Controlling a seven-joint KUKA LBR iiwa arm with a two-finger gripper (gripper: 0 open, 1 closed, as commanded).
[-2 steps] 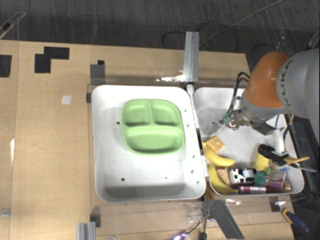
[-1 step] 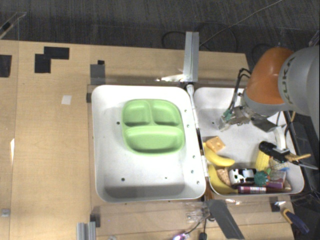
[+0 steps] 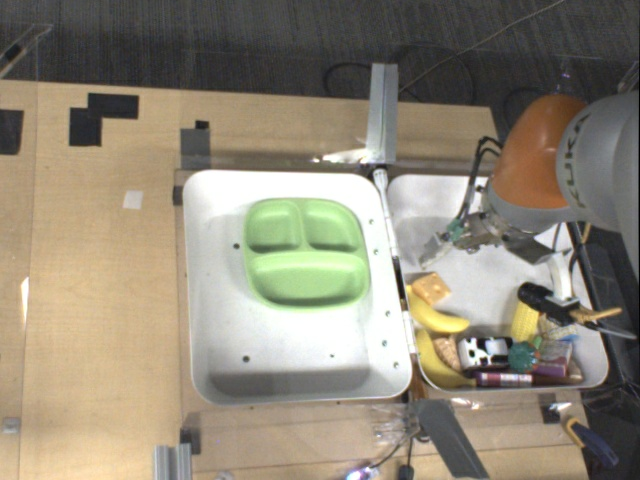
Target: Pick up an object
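Where the wooden counter meets dark carpet along its far edge, two white bins sit; the left bin holds a green tray. Whether the jaws over the right bin are clenched, I cannot tell.

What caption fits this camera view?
Robot claw hovers over toy-filled right bin; green tray sits in left bin.

Robot lab, plywood bench, white bins, aluminium framing, cables, carpet

What I can't make out

My arm runs off the right edge. My gripper is too small to read, and the clutter below it blurs together.
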